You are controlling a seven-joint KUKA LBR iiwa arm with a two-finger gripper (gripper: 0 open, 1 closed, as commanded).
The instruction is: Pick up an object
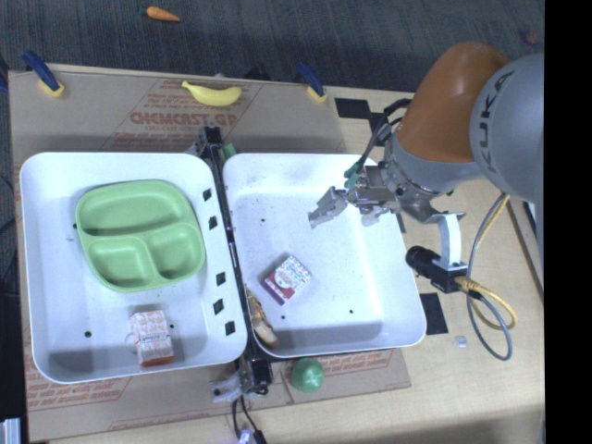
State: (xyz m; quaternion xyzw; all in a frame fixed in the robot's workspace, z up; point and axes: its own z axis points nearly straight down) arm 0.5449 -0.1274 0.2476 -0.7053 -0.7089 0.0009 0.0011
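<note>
Arm: I see it reaching in from the right, its wrist over the right bin (pixel 398 326).

Gripper: the gripper (pixel 326 209) hangs above the upper middle of that bin, pointing left. I see grey finger shapes at its tip, but I cannot tell how far apart they stand.

Hold: I see nothing between the fingers, so I take it that nothing is picked yet.

Nearest object: a small red and white pack (pixel 287 278) lies flat on the right bin's floor, tilted, below and a little left of the gripper, apart from it.

Other right-bin item: a small tan thing (pixel 258 322) sits at the bin's lower left corner, against the divider; too small for me to name.

Left bin: the left bin (pixel 37 248) bears a green tray (pixel 139 233) with three compartments, and a small box (pixel 152 336) near its front wall.

Outside the bins: a banana (pixel 212 92) lies on the cardboard behind them, a green ball (pixel 307 374) just in front of the right bin, and an orange bit (pixel 163 13) on the floor beyond.

Progress: in my judgement the task is at its start or approach stage; no grasp shows.

Left to do: I would bring the gripper over one item, most likely the pack, come down, close on it and lift it clear.

Risk: the pack lies flat and low, so the fingers may slide off it.
</note>
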